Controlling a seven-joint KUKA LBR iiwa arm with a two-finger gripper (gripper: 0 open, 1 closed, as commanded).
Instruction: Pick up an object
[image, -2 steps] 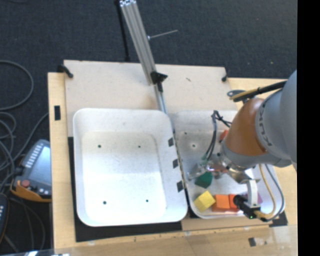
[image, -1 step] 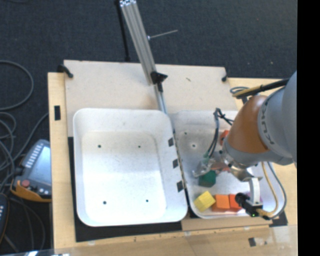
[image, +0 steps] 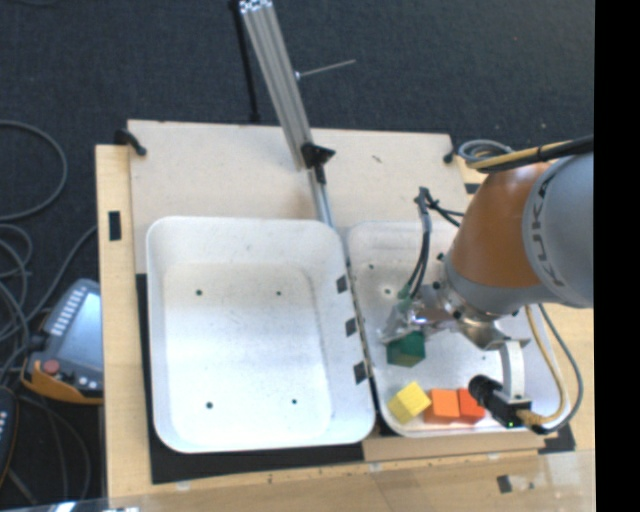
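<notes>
Resting in right bin: green block under gripper, jaws' state cannot be told; yellow block and orange block near front wall.

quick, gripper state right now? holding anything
Gripper: down in the right bin, right at the green block; open or shut cannot be told, and no hold on the block is visible.
</notes>
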